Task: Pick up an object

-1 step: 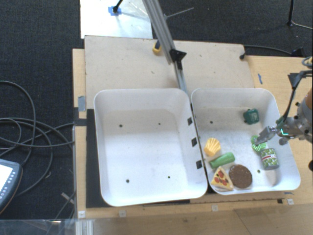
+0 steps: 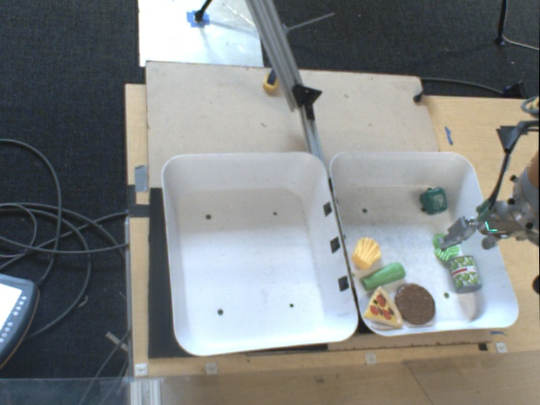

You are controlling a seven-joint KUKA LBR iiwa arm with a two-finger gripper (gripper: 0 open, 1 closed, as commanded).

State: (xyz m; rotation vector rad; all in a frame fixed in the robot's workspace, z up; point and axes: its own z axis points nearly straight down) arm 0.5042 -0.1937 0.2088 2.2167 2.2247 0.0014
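Reaching in from the right side, the gripper (image 2: 460, 231) hangs low over the right bin (image 2: 396, 169). Its fingers sit very near a small green-and-white thing (image 2: 442, 250) and a little can (image 2: 464, 273) just below it. The view is too small to tell if the fingers are wide or closed, or if they touch anything.

Nothing looks lifted yet. All the toys lie on the bin floor: a green block (image 2: 434, 199) at the top, a yellow shell shape (image 2: 366, 252), a green pickle (image 2: 384, 275), a pizza slice (image 2: 383, 308) and a brown round patty (image 2: 415, 304). The left bin (image 2: 245, 175) sits beside it. The grab and the lift are probably left to do.
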